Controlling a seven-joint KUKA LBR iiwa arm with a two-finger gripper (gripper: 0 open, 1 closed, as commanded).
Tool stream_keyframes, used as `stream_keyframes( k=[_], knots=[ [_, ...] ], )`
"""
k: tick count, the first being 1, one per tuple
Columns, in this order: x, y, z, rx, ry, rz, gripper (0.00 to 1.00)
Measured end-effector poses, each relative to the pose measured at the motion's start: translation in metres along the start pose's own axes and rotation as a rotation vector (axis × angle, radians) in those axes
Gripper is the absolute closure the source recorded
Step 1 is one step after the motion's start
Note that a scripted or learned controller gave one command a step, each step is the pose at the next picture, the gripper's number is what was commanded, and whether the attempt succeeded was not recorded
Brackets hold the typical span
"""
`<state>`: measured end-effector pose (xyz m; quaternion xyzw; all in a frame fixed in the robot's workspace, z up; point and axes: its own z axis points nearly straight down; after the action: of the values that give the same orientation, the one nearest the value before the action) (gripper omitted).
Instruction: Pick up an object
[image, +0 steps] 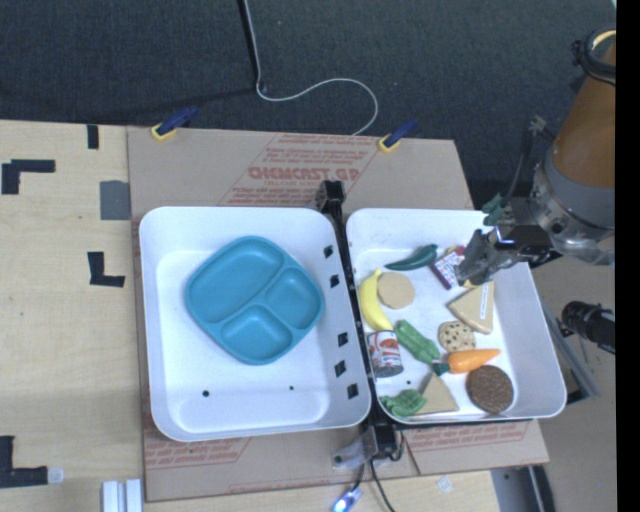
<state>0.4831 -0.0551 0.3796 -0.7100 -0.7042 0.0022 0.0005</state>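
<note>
The right bin (548, 340) holds several toy foods: a yellow banana (372, 301), a tan round cracker (396, 291), a dark green pepper (412, 258), a dark red packet (446, 267), a cheese wedge (474, 309), a chip cookie (456, 334), an orange carrot (472, 359), a brown round patty (490, 388), a green pickle (418, 342) and a small can (385, 353). My gripper (480, 264) hangs over the bin's upper right part, just right of the red packet and above the cheese wedge. Nothing shows held in it.
The left bin (165, 330) holds a blue divided plate (255, 298). A tan wedge (438, 396) and a green leafy piece (403, 404) lie at the right bin's front. Black clips run along the wall (345, 300) between the bins. A white cable (300, 95) loops behind.
</note>
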Motion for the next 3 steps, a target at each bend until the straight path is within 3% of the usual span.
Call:
stream_keyframes(
  k=[1, 2, 3],
  knots=[
    [0.061, -0.001, 0.077, 0.005, 0.003, -0.013, 1.00],
    [0.054, 0.032, 0.140, 0.003, 0.001, -0.008, 1.00],
    [0.132, -0.001, 0.059, -0.008, 0.006, -0.020, 1.00]
  ],
)
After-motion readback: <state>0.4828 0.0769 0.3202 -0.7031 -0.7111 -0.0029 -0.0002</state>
